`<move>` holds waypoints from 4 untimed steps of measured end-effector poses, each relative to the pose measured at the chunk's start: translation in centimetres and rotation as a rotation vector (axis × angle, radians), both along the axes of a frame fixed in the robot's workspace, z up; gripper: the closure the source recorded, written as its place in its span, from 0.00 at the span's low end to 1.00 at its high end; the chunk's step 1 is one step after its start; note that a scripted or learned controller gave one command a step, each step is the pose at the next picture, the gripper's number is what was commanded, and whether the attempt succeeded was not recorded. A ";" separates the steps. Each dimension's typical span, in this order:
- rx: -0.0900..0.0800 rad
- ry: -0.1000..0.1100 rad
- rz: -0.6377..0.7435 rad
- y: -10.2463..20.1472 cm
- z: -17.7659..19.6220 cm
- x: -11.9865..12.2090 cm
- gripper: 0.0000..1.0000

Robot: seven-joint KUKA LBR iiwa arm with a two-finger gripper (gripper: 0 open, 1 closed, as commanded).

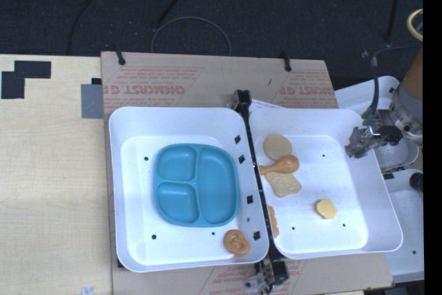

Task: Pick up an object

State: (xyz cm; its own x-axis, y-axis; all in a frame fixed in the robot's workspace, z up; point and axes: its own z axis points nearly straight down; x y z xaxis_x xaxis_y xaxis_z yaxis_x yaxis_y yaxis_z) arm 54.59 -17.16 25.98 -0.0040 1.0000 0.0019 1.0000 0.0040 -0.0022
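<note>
My gripper (357, 144) hangs over the right edge of the right bin (376, 217), beside the bin wall, with nothing visible between its tips. In the right bin lie a round beige cookie (277, 145), an orange drumstick-like piece (282, 165), a pale cracker (284, 184) and a small yellow piece (327, 208). An orange item (272, 221) sits against the divider. The left bin (131, 128) holds a blue divided plate (195, 184) and a brown pretzel (236, 242).
The bins sit on a cardboard sheet (207, 83) on the bench. A black clip strip (250, 169) joins the two bins. White hardware and cables stand at the right of the right bin.
</note>
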 end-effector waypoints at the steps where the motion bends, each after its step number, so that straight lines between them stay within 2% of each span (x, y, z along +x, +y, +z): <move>1: 0.001 0.002 0.001 5.9 -1.3 1.3 1.00; 2: 0.000 0.001 0.000 11.1 -1.0 1.3 1.00; 3: 0.000 0.000 0.001 16.8 -0.7 2.3 1.00; 4: 0.000 0.001 0.000 21.9 -2.1 4.1 1.00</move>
State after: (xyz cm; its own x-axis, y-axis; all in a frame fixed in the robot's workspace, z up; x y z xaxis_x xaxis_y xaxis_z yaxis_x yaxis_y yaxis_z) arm 58.72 4.69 23.93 -0.0039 1.0000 0.0014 1.0000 0.0039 -0.0035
